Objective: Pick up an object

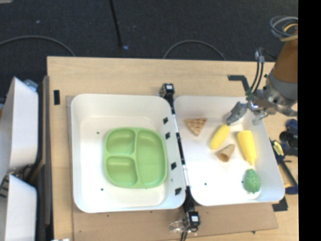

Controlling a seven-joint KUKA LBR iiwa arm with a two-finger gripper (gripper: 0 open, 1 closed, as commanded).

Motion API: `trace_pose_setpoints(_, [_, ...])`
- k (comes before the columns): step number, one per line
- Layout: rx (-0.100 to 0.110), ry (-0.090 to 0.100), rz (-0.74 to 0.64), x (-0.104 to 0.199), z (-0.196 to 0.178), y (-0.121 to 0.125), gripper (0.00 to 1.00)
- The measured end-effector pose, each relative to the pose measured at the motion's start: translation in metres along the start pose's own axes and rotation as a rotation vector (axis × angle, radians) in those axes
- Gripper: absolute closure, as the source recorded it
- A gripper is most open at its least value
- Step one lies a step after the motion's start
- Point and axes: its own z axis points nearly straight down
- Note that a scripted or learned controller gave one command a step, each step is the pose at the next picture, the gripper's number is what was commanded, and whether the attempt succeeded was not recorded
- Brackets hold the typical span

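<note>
Toys crowd the right bin [200, 190] — pizza slice [196, 125], two yellow pieces [220, 136] [247, 145], cone [226, 152], broccoli [252, 181]. Above them the tool [247, 112] hovers with fingers spread, pinching nothing. Left bin [85, 195] holds a green tray [135, 157].

A robotics lab or test cell is indicated. A plain wooden bench [150, 74] is set on dark carpet [75, 19], over which loose cables [113, 14] are trailed. Two white bins [120, 104] are clamped side by side with black clips [167, 90], and toy foods [247, 145] are laid out as test pieces.
</note>
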Motion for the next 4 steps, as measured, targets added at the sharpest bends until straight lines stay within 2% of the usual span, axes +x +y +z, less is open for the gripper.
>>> trace_pose_setpoints(1, [-0.013, -0.003, -0.004, 0.000, -0.008, 0.003, 0.00])
trace_pose_setpoints(2, [-0.008, -0.003, -0.002, -0.004, 0.055, 0.001, 0.00])
trace_pose_setpoints(3, [-0.011, -0.003, -0.005, -0.002, 0.108, 0.012, 0.00])
trace_pose_setpoints(4, [-0.016, 0.006, -0.008, 0.002, 0.125, 0.015, 0.00])
